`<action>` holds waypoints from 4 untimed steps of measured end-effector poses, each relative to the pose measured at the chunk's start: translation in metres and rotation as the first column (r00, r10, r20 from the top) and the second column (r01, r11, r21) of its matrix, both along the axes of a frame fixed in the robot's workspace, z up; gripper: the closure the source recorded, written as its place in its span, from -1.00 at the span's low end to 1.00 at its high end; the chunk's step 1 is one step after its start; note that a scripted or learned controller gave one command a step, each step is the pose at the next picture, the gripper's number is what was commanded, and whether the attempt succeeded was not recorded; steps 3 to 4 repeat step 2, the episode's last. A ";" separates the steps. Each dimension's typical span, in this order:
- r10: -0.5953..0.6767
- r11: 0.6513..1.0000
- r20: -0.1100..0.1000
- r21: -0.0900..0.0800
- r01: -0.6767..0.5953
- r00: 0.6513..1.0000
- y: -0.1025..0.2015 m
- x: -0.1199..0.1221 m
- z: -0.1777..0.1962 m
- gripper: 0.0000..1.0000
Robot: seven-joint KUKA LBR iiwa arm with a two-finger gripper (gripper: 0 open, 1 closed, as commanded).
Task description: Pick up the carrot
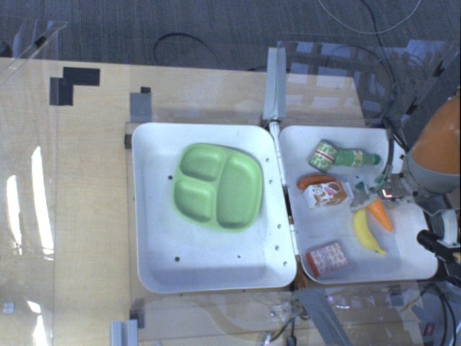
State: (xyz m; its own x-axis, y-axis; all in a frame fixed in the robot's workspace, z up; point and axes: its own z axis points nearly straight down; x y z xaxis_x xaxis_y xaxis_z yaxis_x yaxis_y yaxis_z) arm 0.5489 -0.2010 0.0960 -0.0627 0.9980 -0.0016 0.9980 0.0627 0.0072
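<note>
The carrot is a short orange cone lying in the right bin, near its right side, with the thick end pointing toward the bin's front right. My gripper reaches in from the right and sits low, right over the carrot's upper, narrow end. The grey wrist and the orange band of the arm hang above the bin's right rim. The carrot's top end is partly covered by the gripper.
A yellow banana lies just left of the carrot, almost touching it. A small carton, a sausage, a green bottle and a red box share the right bin. A green divided plate sits in the left bin.
</note>
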 end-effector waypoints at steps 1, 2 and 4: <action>0.002 1.000 0.007 -0.001 -0.002 1.000 0.000 0.003 0.012 1.00; -0.481 0.876 -0.001 0.002 0.481 0.876 -0.004 0.027 0.086 1.00; -0.481 0.876 -0.001 0.002 0.481 0.876 -0.004 0.027 0.086 1.00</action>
